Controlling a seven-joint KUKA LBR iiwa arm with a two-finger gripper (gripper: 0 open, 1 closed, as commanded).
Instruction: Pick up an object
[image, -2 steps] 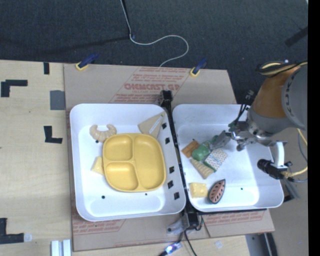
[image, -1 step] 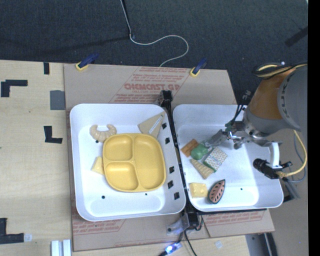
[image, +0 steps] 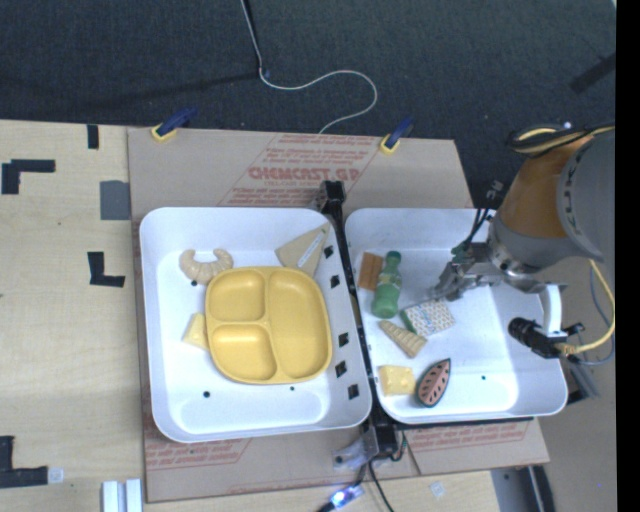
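Grey gripper (image: 452, 281) is positioned at the patterned packet's (image: 431, 317) one o'clock for pickup; finger spread cannot be told.

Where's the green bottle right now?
The green bottle lies in the right bin, near its left wall, beside an orange piece and just above the cone. The gripper is to its right, apart from it.
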